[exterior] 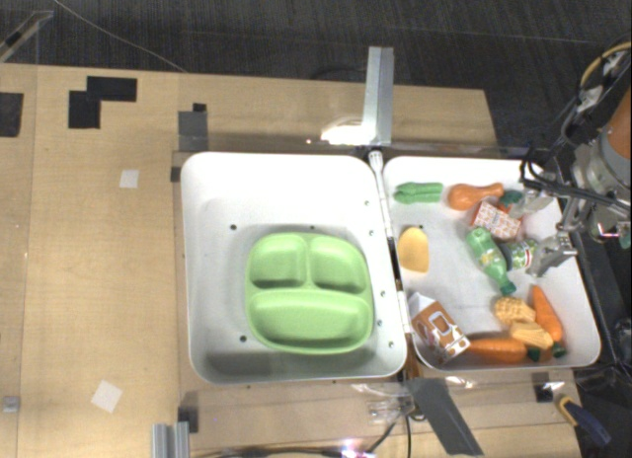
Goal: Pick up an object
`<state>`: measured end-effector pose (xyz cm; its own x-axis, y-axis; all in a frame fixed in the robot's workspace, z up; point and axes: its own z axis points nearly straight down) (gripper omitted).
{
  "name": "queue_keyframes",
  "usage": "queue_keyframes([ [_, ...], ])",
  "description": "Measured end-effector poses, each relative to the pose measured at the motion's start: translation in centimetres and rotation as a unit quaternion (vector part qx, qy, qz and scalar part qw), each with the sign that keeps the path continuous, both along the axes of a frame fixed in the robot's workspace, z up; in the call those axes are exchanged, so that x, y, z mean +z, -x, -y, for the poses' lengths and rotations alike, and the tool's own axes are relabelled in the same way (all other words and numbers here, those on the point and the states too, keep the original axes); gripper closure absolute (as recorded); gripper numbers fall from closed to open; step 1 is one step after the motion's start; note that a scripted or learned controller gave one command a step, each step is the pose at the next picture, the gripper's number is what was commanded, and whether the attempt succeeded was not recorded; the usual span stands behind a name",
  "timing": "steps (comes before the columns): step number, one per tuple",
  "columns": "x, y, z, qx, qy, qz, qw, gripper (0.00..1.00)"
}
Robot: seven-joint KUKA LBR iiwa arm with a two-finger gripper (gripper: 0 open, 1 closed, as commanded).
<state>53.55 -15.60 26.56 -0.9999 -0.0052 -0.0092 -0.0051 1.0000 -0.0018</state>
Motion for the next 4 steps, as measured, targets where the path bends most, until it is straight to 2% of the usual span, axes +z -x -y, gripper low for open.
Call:
queue_keyframes([
  [1,-11.1,-3.4,1.2,-0.01,-0.0016,-0.005,0.9999,0.0],
  [2,-17.6,-5.2,-0.6,-0.005,0.0007,0.003,1.0,0.0],
  [3,-17.6,-6.5,-2.6,-0.067,-0.0009,0.002,0.9977,0.0],
  [4,-17.6,-2.5,-0.6,-0.102,-0.001,0.003,0.9948,0.0],
])
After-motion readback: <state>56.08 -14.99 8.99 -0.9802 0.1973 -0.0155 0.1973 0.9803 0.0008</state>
